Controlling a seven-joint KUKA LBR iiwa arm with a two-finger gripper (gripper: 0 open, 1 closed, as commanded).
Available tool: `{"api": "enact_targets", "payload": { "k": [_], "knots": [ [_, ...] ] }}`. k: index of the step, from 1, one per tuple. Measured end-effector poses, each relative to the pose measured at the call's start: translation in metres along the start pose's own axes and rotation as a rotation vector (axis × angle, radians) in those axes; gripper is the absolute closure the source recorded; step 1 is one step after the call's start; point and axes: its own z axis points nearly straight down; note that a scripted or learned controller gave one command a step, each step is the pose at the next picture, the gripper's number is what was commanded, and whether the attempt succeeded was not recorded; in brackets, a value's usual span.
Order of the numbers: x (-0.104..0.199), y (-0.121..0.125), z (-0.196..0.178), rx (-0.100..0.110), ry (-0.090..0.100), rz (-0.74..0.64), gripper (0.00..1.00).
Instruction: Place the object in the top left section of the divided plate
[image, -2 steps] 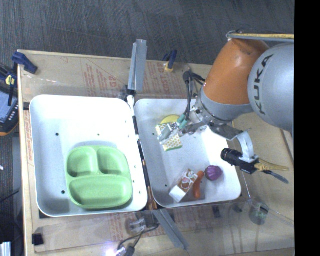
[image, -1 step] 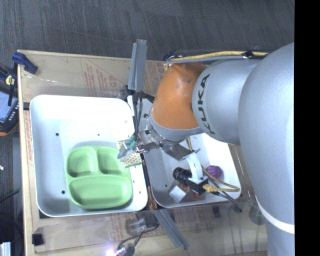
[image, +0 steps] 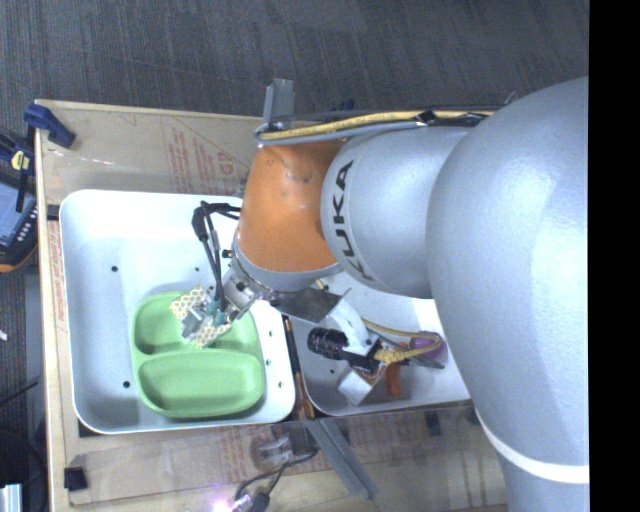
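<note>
- The arm (image: 480, 250) is massive in the picture, a smooth grey casing that swells across the whole right side and reaches toward the centre-left.
- Its orange band (image: 285, 215) is glossy and rounded, sitting mid-frame, and below it the wrist angles down and to the left into the left bin.
- The desk (image: 150, 140) shows around the bins as a flat tan board with faint red printing along its upper part.
- The left bin (image: 95, 290) is shallow, white and round-cornered, taking up the left-centre of the frame.
- The right bin (image: 330, 405) is the same white plastic, and the arm covers most of it.
- The divided plate (image: 200, 385) is matte light green with soft moulded ridges and lies in the lower part of the left bin.
- The gripper (image: 215, 312) is down at the plate's upper edge; whether it is clenched or released, I cannot tell.
- The pale lattice object (image: 192, 312) is cream and net-like, right at the gripper's tip over the upper part of the plate, near the ridge between the two upper sections.
- A small clutter (image: 415, 348) of purple, yellow and orange-brown pieces lies in the right bin under the arm.
</note>
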Motion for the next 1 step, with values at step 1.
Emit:
{"api": "enact_targets", "payload": {
  "k": [1],
  "knots": [
    [-0.0005, -0.0002, -0.0001, 0.0, -0.001, 0.0, 0.0]
  ]
}}
